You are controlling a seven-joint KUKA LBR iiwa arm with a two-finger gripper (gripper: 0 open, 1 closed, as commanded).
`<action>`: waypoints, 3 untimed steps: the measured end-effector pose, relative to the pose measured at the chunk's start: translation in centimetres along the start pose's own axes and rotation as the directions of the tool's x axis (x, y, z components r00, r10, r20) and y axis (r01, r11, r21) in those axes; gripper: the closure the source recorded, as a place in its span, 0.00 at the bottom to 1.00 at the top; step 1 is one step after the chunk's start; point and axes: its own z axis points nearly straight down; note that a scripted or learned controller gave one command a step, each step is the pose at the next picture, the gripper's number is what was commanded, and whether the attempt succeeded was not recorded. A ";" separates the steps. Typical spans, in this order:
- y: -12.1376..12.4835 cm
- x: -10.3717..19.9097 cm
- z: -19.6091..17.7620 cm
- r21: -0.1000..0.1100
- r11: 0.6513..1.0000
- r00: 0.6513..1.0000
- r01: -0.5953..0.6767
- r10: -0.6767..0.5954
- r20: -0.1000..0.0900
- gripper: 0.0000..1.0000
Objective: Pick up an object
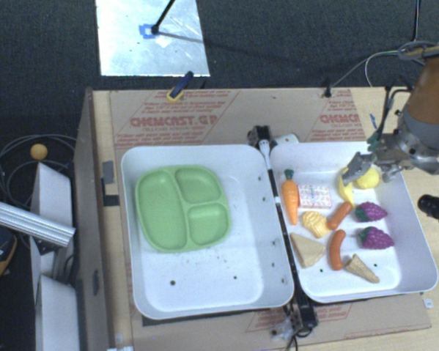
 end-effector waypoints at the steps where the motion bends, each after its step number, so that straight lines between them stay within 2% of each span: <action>1: -6.2 1.1 3.1 0.001 1.000 1.000 -0.002 0.002 0.000 0.00; 2: -5.1 1.2 13.8 -0.003 1.000 1.000 -0.002 0.002 0.000 0.00; 3: -7.6 3.1 15.0 -0.006 1.000 1.000 -0.005 0.005 0.006 0.00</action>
